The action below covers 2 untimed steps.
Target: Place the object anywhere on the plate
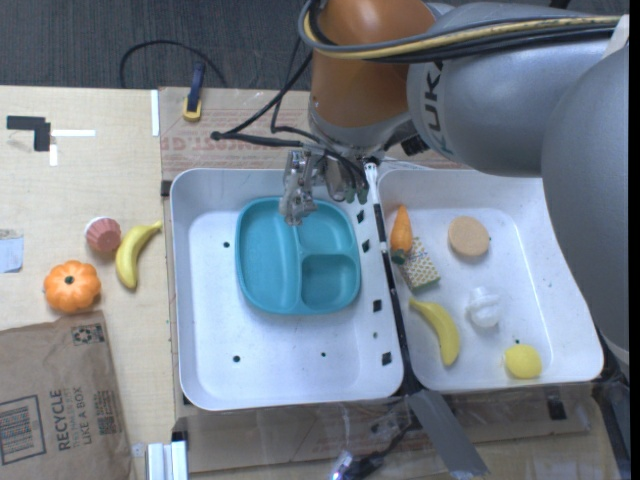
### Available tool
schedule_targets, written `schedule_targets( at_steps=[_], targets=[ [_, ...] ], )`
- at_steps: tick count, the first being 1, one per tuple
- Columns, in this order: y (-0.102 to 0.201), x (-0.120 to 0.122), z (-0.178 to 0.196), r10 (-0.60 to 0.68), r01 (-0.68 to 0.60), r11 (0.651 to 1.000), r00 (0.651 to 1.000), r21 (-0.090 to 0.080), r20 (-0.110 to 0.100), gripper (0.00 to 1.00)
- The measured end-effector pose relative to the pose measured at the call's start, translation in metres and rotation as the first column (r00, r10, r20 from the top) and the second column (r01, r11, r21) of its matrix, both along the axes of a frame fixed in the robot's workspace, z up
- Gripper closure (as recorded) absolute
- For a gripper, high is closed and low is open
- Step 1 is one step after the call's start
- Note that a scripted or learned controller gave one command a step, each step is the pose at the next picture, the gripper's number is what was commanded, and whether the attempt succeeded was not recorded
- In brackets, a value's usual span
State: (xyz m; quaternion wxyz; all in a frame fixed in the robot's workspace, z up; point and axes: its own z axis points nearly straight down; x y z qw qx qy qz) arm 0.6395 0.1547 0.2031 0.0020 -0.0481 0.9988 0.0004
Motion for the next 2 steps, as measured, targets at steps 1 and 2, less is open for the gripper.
schedule_targets(
  at_steps=[1,2],
  targets=[
    [-0.164,-0.015,0.036,-0.039,0.039,0.999,0.999,-0.002,0.001,1.0],
    [-0.095,0.02,-0.003,0.068,-0.068,0.998,0.998,0.0,0.0,1.0]
  ],
)
